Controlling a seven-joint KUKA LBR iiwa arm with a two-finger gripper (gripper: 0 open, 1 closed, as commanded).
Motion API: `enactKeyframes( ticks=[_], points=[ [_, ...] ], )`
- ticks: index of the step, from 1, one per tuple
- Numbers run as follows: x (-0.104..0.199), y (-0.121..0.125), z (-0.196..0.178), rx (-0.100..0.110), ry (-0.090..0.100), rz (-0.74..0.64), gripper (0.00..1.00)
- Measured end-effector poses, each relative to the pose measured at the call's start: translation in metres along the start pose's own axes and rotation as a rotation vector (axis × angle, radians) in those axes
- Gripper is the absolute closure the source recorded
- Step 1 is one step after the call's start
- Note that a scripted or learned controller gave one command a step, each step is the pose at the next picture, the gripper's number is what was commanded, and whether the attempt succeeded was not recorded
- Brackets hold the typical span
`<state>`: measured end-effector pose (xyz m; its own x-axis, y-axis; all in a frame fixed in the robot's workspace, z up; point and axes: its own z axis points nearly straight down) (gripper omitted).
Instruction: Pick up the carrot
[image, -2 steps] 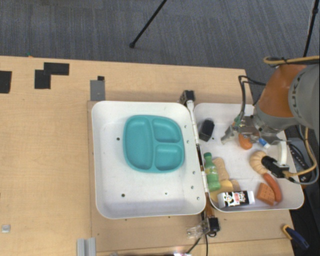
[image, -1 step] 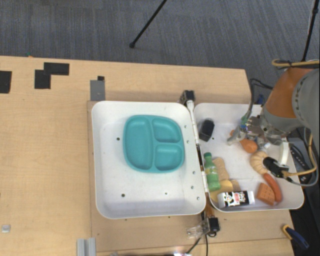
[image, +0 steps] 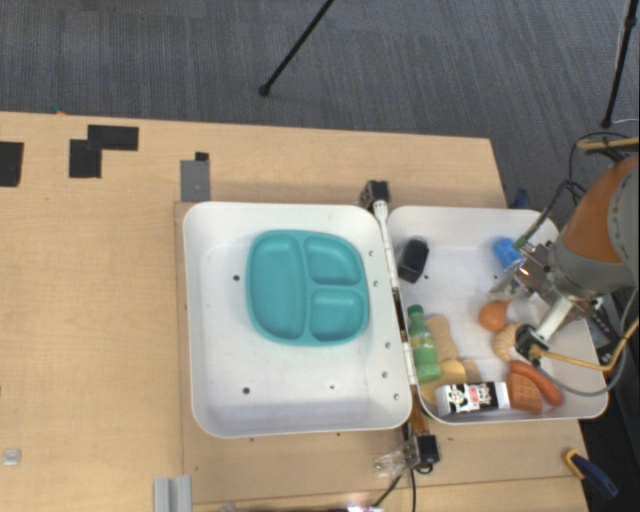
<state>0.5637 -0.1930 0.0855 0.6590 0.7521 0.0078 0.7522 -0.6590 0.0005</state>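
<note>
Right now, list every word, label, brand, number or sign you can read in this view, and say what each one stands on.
None can be read.
The black and white carton at the near edge of the right bin carries printing, too small and blurred to read.
The green bottle beside it has a pale label, also unreadable.
The teal plate in the left bin bears no text.

Two white bins on the counter: left bin and right bin. Left bin: one teal divided plate. Right bin: one carrot, one black object, one blue object, one green bottle, one orange ball, one black-and-white carton.
</note>
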Motion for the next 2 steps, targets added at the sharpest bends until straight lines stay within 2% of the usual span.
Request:
enactKeyframes(
  ticks=[1, 2],
  points=[
    [0.015, -0.089, -0.002, -0.008, -0.002, 0.155, 0.0],
    [0.033, -0.123, -0.002, -0.023, -0.002, 0.237, 0.0]
  ],
)
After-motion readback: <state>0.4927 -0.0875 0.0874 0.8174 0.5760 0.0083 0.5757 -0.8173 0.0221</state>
